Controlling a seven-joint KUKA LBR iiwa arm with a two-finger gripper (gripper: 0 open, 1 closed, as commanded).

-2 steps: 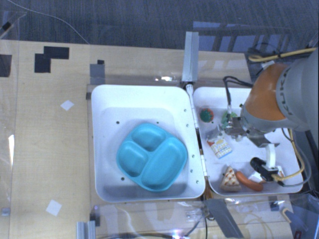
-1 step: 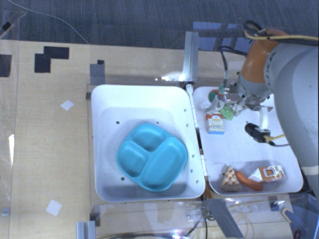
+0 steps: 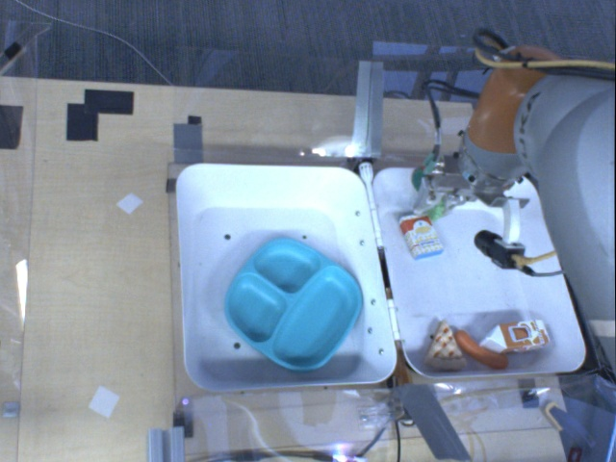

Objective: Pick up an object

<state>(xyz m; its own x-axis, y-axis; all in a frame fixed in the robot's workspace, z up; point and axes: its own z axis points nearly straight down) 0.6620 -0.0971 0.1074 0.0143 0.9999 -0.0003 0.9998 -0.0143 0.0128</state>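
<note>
My gripper [image 3: 439, 198] hangs over the far left part of the right bin [image 3: 481, 287], under the orange-banded wrist [image 3: 500, 114]. Just in front of it a small red and white carton [image 3: 421, 236] lies on the bin floor, close to the gripper's tip or touching it; I cannot tell which. Along the near edge of the same bin lie a toy pizza slice [image 3: 444, 345], a red sausage [image 3: 478, 350] and an orange and white carton [image 3: 521, 336]. Nothing shows as lifted.
The left bin [image 3: 207, 210] holds a blue divided plate [image 3: 294, 302]. A black cable end [image 3: 498, 248] hangs from the arm over the right bin's middle. The grey arm body [image 3: 577, 181] covers the right bin's far right side.
</note>
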